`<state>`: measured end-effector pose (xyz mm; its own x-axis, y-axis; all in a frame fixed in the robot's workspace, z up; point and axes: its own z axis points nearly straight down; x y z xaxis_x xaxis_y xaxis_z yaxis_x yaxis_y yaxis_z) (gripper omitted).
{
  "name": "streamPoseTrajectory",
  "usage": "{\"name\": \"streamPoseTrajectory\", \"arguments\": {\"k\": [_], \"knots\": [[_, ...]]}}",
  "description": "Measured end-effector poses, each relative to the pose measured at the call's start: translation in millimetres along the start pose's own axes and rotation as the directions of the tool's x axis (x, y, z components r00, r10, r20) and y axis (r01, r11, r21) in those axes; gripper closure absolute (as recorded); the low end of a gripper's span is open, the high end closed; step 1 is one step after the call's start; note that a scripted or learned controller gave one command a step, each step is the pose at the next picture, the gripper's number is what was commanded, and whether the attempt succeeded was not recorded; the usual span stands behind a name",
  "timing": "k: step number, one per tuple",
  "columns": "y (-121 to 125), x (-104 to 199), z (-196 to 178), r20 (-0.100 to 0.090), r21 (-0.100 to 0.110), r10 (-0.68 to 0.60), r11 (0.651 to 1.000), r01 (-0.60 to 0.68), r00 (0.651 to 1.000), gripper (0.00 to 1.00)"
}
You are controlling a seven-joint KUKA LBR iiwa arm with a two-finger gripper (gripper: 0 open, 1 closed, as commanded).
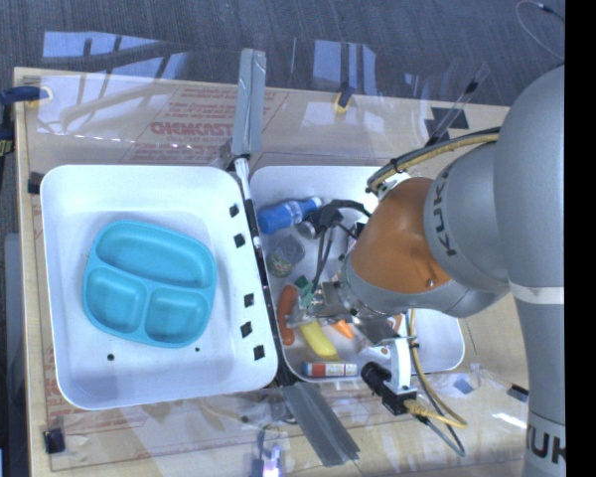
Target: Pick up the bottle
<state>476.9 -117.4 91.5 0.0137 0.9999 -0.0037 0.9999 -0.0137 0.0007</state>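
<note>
A small bottle (284, 215) with a blue wrap lies on its side at the far left of the right bin (439, 358). The arm's orange-banded wrist covers the middle of that bin, and my gripper (323, 304) reaches down below it, over the toys near the bin's front left. It hangs well in front of the bottle, apart from it. Cables and the wrist hide most of the gripper.
Under the gripper lie a yellow banana-like toy (319, 341), an orange carrot-like piece (287, 307) and a marker-like tube (330, 369). A clear round lid (284, 256) sits in front of the bottle. The left bin (65, 266) holds a blue divided plate (149, 283).
</note>
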Motion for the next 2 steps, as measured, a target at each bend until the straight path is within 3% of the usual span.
{"name": "streamPoseTrajectory", "arguments": {"k": [1, 2], "knots": [[0, 32, -99, -0.004, 0.004, 0.0, 1.0, 0.0, 1.0, 1.0], [0, 54, -155, -0.003, 0.004, 0.085, 0.996, -0.085, 0.996, 1.0]]}}
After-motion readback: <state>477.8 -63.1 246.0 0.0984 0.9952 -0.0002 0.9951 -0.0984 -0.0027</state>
